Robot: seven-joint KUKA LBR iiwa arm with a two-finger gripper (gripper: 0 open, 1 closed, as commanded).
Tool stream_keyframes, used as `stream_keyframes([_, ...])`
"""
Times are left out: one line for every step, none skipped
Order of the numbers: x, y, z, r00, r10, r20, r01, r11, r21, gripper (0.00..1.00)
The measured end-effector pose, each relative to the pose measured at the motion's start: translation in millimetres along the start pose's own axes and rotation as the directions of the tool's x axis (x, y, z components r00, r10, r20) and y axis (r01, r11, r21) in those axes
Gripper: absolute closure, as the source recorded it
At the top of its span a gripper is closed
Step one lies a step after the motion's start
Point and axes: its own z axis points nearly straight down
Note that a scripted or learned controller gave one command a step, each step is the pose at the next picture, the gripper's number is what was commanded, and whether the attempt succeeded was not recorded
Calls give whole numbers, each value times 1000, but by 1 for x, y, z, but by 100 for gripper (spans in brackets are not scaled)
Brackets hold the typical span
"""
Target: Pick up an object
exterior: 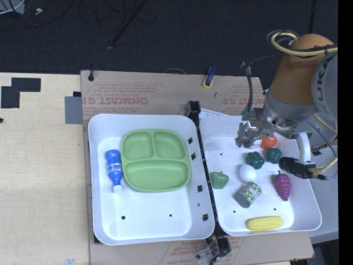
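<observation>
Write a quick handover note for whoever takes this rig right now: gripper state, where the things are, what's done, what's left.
Gripper: low over the right bin, back edge, beside the orange-red toy; nothing seen held.
Right bin: dark green pieces, white ball, green pepper, can, purple grapes, corn.
Left bin: green divided plate, blue bottle.
Done: nothing lifted.
Left: grasp and raise one object.

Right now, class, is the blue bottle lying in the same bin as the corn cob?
No, the blue bottle lies in the left bin; the corn cob is in the right bin.
</observation>
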Motion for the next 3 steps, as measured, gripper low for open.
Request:
stream_keyframes([32,-46,1,1000,0,0,0,1000,1,100])
stream_keyframes([50,-99,5,1000,4,0,-4,1000,2,100])
stream_keyframes([42,-91,-13,1000,3,2,-3,1000,-4,100])
